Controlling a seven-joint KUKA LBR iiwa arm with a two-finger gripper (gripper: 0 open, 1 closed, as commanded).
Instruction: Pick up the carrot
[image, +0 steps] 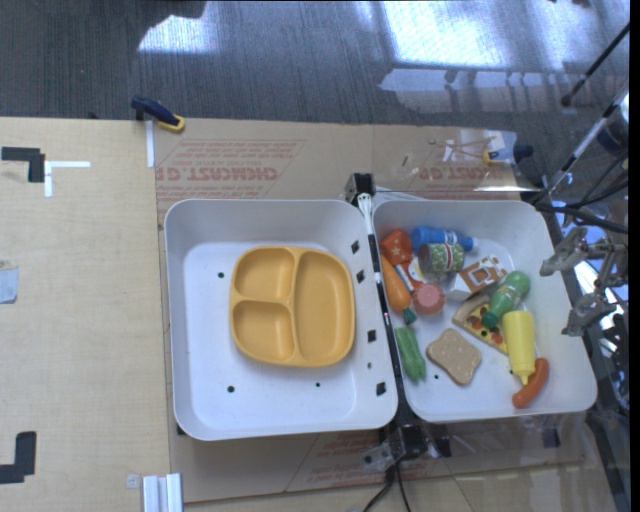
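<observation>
Carrot (396, 283) against left wall of right bin (575, 395), tomato (396, 243) above it, green pod (410, 353) below, sausage slice (429, 298) touching right, bare floor beyond bread (455, 356), claw state cannot tell.

Two white bins side by side on a cardboard-covered worktop (90, 330)

The left bin (190, 400) holds a yellow divided plate (294, 304) with three compartments, lying flat near its middle. The right bin (565, 385) carries a jumble of toy food: a blue bottle (440, 238) lying on its side near the far wall, a can (441, 259) just in front of it, a pizza slice (480, 320), a green bottle (508, 291), a yellow mustard bottle (519, 340), a slice of toast (454, 356), a green pea pod (409, 352) by the left wall, and a sausage (530, 383) in the near right corner. A blue and yellow clamp (157, 112) rests at the worktop's far edge.
</observation>
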